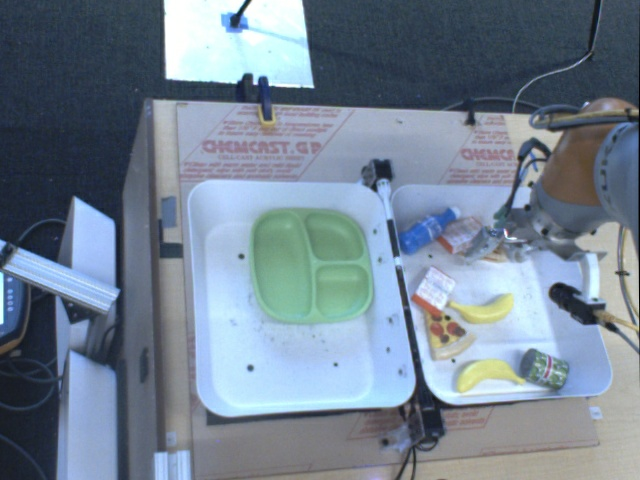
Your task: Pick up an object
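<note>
The right bin (596,368) holds several objects: a blue bottle (426,231), a crumpled clear wrapper (461,234), a small red and white box (434,290), a toy pizza slice (449,335), two yellow bananas (483,310) (488,374) and a green can (544,368). My gripper (493,242) is low at the back of this bin, right beside the wrapper and to the right of the bottle. The grey wrist (558,220) and orange band (580,164) rise behind it.
A green divided plate (309,265) lies in the left bin (225,368). A black and white divider rail (397,268) runs between the bins. Cables and a black connector (572,303) hang over the right bin's right side.
</note>
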`<state>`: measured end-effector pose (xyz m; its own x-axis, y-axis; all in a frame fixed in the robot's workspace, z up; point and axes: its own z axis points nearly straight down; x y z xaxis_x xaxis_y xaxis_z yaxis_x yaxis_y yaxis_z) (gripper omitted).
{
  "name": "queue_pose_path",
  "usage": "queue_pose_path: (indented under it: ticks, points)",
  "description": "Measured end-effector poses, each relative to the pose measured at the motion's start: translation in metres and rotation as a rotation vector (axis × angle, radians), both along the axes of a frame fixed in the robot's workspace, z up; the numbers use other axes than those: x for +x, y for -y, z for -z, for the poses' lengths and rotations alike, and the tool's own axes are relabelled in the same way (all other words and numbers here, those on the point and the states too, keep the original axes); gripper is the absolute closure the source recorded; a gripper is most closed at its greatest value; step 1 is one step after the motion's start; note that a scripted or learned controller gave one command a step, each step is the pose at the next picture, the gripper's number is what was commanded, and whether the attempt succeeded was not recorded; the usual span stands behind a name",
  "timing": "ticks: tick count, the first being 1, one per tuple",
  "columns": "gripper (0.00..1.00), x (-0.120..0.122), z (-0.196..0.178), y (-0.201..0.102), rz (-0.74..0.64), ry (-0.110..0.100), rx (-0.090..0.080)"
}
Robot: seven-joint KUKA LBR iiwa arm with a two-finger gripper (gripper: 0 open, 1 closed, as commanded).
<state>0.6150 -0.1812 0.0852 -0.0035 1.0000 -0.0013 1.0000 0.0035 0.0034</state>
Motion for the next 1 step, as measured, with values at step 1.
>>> queue_pose_path:
  ticks: [1]
  points:
    - [0.00,-0.0386,0.0005,0.0260,0.003,-0.002,0.000]
